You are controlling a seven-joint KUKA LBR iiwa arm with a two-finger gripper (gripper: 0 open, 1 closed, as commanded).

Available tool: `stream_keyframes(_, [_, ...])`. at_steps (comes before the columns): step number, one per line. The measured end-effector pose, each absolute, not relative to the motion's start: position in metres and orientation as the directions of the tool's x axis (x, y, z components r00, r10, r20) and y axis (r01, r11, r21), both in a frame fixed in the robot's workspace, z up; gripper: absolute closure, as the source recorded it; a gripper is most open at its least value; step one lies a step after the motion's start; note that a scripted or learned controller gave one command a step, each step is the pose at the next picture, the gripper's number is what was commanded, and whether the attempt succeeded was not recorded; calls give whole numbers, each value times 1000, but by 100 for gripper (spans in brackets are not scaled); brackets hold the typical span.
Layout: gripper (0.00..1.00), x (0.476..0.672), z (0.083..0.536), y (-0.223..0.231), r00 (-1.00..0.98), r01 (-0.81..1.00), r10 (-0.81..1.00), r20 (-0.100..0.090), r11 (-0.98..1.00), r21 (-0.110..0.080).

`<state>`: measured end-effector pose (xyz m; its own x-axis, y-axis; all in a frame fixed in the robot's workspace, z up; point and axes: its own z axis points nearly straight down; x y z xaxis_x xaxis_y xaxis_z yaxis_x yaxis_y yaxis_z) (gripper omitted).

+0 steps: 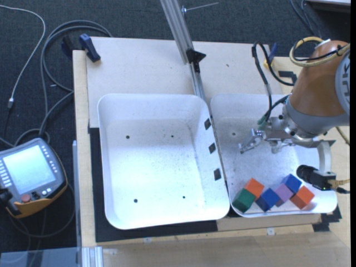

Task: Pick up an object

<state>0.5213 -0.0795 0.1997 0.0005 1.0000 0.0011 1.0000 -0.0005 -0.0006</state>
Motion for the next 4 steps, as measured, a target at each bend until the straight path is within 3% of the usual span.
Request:
stream_keyframes(1, [100, 522, 211, -79, 0, 1000, 1000, 1, 0, 3])
stream_keyframes(2, [0, 522, 210, -79, 0, 1000, 1000, 1, 0, 2])
stream_keyframes(3, [0, 481, 100, -95, 3, 1000, 1000, 3, -3, -11])
stream_keyframes(4, [0, 480, 99, -86, 0, 1000, 1000, 3, 0, -3])
